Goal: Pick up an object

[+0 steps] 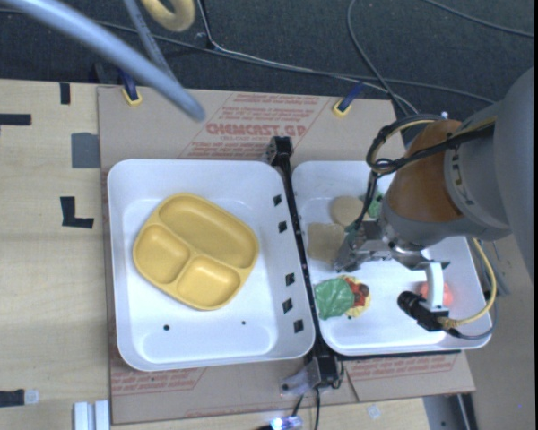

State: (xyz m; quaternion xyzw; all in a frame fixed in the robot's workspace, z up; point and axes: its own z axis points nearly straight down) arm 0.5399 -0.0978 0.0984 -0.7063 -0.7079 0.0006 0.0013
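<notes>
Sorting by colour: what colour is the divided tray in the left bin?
Yellow, seen in the camera view: divided tray.

2 white bins point(125, 240), 1 yellow divided plate point(195, 251), approx. 4 small items in right bin point(341, 330)

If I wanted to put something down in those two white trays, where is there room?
The left bin has bare floor along its near edge, below the yellow divided plate. The right bin is crowded: arm, end effector, green toy, tan pieces.

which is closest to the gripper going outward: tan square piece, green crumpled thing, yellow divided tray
From the gripper:
1. tan square piece, right beside it in the right bin
2. green crumpled thing, just below, same bin
3. yellow divided tray, left bin
</notes>
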